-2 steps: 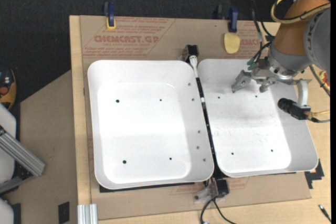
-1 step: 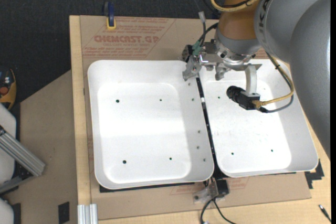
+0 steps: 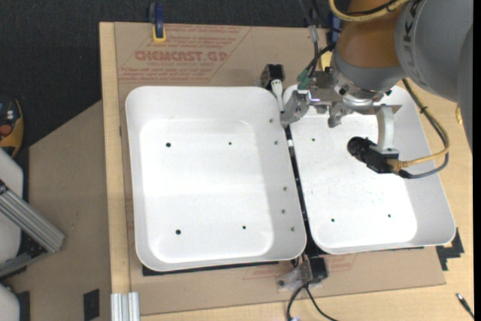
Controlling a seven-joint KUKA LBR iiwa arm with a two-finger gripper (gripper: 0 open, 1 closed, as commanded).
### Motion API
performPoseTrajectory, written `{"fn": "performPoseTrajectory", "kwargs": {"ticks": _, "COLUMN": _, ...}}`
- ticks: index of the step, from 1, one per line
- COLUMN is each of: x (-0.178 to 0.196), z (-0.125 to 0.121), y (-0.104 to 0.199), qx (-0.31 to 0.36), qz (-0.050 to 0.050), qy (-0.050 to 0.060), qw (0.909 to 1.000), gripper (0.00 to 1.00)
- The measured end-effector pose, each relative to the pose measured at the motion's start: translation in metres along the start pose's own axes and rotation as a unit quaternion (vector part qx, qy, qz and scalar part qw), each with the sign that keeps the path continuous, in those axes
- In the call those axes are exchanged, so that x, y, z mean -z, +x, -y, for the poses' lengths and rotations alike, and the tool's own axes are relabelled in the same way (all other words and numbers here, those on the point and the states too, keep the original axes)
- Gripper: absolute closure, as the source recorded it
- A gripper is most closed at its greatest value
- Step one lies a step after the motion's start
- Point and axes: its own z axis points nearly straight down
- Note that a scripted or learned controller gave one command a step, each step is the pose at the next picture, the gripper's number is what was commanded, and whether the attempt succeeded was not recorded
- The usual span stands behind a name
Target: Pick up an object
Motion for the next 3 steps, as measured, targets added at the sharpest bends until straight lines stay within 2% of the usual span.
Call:
{"fn": "performPoseTrajectory", "kwargs": {"ticks": 1, "x": 0.009, "z": -0.002, "y": 0.001, "qx": 0.001, "qz": 0.0, "qy": -0.002, "qw": 1.0, "gripper": 1.0}}
{"fn": "performPoseTrajectory", "kwargs": {"ticks": 2, "x": 0.079, "z": -0.038, "y": 0.03, "qx": 0.003, "qz": 0.0, "qy": -0.007, "qw": 1.0, "gripper": 1.0}}
{"fn": "performPoseTrajectory", "kwargs": {"ticks": 3, "x": 0.109, "z": -0.032, "y": 0.032, "qx": 0.002, "qz": 0.0, "qy": -0.004, "qw": 1.0, "gripper": 1.0}}
